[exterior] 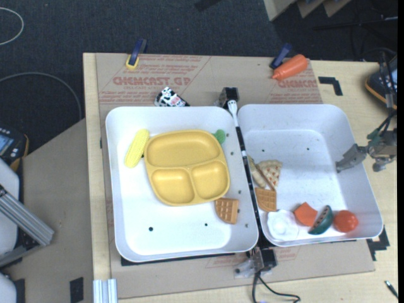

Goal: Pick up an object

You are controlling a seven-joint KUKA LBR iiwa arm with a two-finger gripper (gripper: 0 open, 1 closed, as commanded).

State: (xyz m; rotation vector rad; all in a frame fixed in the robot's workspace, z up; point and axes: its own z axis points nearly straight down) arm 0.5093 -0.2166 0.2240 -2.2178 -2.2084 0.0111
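The end effector (353, 156), grip state I can't tell, hovers; the tomato (344, 220) lies toward six o'clock.

arm: at right edge | hand (353, 158): low, pointing left

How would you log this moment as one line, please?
gripper: right bin's right edge, nothing visibly held | toys: front of right bin | yellow tray: left bin

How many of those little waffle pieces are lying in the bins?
2: one waffle in the left bin below the yellow tray, another in the right bin. More may be hidden.
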